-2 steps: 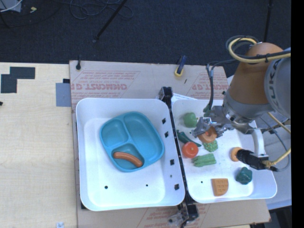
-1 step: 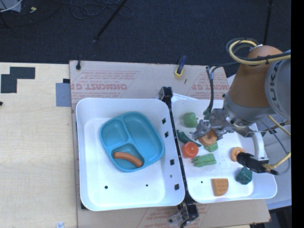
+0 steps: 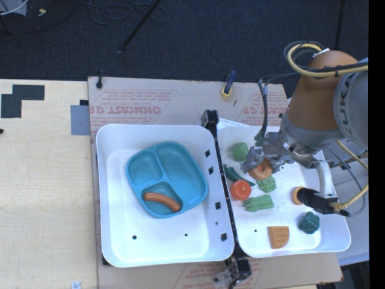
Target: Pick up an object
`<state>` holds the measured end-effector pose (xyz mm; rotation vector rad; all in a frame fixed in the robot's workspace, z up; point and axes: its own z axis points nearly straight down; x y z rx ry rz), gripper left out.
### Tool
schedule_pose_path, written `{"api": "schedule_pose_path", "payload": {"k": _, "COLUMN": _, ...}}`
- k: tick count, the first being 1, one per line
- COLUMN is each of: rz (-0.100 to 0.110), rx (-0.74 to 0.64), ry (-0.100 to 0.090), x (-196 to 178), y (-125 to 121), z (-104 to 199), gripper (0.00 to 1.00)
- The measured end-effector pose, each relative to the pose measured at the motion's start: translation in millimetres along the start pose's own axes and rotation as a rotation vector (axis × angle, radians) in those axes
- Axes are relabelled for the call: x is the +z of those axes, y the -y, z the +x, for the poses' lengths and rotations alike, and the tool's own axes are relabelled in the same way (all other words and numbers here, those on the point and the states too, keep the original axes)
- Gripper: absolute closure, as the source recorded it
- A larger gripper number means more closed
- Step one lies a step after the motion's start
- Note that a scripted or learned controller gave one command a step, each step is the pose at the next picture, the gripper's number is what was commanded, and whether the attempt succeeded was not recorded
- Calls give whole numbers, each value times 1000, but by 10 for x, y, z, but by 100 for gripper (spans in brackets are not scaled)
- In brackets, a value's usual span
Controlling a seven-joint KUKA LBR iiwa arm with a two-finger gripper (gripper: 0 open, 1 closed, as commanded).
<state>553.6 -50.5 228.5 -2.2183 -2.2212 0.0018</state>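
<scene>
Taking the black divider (image 3: pixel 219 179) between the two shallow white bins as landmark: nearest the camera, right of the divider's lower end, a flat orange cracker-shaped toy (image 3: pixel 278 236) lies on the floor of the right white bin (image 3: pixel 337 241), with a dark teal lumpy toy (image 3: pixel 310 222) further right of it. Above these, a green ridged vegetable toy (image 3: pixel 258 203) lies near the divider, and a round red tomato toy (image 3: pixel 240 189) sits just right of the divider, close beside a dark green pod-shaped toy (image 3: pixel 232 174). A small orange ball-like piece (image 3: pixel 298 195) lies well right of the divider. Left of the divider, the left white bin (image 3: pixel 114 221) carries a light blue three-compartment plastic tray (image 3: pixel 183 161); an orange-brown sausage toy (image 3: pixel 161 201) rests in the tray's lower compartment. Further back, right of the divider's middle, the hand (image 3: pixel 257 164) is lowered over a brown-orange block toy (image 3: pixel 262 172) and a small green leafy toy (image 3: pixel 266 183); whether its fingers are apart or clamped cannot be told. A pale green rounded toy (image 3: pixel 240 151) lies beyond, near the divider's upper part.
</scene>
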Motion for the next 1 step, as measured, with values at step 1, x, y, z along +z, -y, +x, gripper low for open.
{"api": "schedule_pose_path", "payload": {"k": 1, "rz": 3, "rx": 2, "ry": 1, "x": 81, "y": 98, "z": -34, "gripper": 100}}
